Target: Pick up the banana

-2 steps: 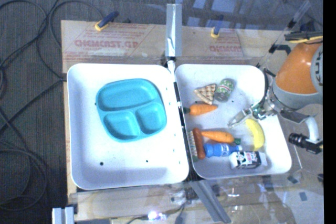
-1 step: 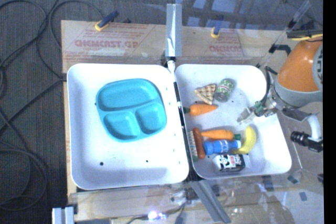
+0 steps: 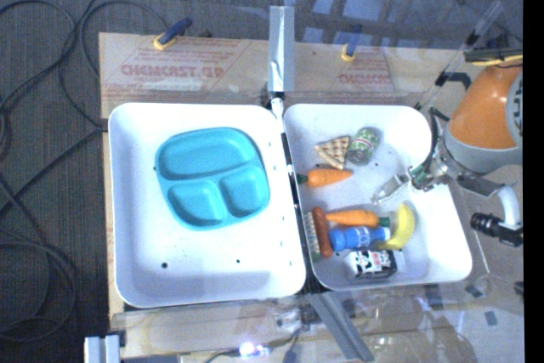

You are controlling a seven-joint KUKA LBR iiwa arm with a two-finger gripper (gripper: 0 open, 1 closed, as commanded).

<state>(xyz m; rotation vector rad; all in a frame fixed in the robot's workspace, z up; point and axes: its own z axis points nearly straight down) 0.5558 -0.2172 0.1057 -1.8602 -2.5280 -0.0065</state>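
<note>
Gripper (image 3: 393, 186) just above banana (image 3: 405, 226), finger state too small and blurred to tell.

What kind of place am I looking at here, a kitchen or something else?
Probably a robot test lab, not a kitchen. The food in the right bin, like the banana, looks like small toys. The bench is a clamped board with cables loose on carpet, and a robot hand hangs over the bin.

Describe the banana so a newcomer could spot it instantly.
Look in the right white bin, toward its lower right. The banana lies just below the gripper, beside a blue bottle. It is the sole yellow, curved item there.
</note>
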